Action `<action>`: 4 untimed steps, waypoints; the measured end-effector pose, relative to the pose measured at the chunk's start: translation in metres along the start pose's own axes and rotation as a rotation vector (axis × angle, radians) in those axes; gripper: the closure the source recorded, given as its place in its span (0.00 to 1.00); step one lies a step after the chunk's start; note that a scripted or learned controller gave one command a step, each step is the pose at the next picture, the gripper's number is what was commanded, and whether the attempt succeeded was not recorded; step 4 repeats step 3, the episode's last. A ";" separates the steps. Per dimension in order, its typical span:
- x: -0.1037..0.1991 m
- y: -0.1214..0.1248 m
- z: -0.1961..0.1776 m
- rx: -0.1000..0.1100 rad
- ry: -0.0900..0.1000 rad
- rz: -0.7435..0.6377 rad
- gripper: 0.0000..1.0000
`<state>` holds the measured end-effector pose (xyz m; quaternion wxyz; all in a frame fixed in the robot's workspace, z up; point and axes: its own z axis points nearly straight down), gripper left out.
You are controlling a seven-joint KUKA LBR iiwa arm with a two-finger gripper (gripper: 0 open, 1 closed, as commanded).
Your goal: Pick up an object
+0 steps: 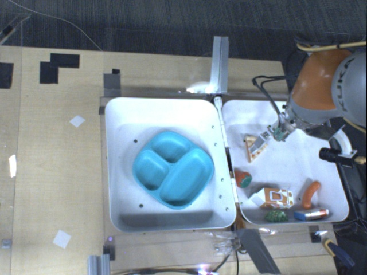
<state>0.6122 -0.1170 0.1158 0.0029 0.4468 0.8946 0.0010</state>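
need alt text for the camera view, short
A grey robot arm reaches in from the right, its tool low over the right white bin beside a small triangular toy. The left white bin holds a blue divided plate.

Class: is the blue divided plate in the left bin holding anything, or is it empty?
Empty. The blue divided plate shows bare blue compartments; the toy items lie in the right bin.

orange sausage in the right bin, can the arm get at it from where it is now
Probably yes. The orange sausage lies by itself on open bin floor, nothing on top of it, and the end effector hangs over the same right bin, above the wedge-shaped toy.
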 end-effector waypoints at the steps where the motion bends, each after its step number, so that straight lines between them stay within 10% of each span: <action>1: 0.003 0.003 0.027 -0.004 -0.002 0.147 0.00; 2: 0.001 0.006 0.014 -0.011 -0.008 0.145 1.00; 3: 0.070 0.075 -0.071 -0.001 0.001 0.256 1.00; 4: 0.070 0.075 -0.071 -0.001 0.001 0.256 1.00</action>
